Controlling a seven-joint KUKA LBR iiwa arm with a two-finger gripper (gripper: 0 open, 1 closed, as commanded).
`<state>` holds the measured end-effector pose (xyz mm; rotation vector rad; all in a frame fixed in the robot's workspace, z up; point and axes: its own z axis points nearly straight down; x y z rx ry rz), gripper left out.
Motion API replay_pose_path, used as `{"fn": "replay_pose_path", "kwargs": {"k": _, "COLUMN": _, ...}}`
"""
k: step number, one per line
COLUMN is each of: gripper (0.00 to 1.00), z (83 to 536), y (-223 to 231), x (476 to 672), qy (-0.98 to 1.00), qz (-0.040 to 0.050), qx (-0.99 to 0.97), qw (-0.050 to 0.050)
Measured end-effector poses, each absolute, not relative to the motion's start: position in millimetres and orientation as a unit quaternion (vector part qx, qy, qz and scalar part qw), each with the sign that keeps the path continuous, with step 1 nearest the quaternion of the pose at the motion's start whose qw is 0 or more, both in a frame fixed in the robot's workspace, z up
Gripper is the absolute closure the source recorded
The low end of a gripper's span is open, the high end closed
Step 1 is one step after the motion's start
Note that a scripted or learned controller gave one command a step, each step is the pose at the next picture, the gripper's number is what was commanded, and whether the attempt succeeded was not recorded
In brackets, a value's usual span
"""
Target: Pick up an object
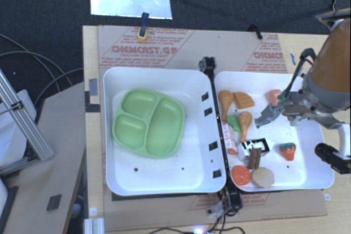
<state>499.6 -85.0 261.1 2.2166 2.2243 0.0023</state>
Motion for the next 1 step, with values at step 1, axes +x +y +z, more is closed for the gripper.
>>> {"fn": "replay_pose_path", "kwargs": {"k": 1, "gripper": 0.0, "z": 180.0, "y": -46.8, "x": 486.7, "qy": 0.71, "qz": -0.001, "qx": 0.705, "qw": -0.003}}
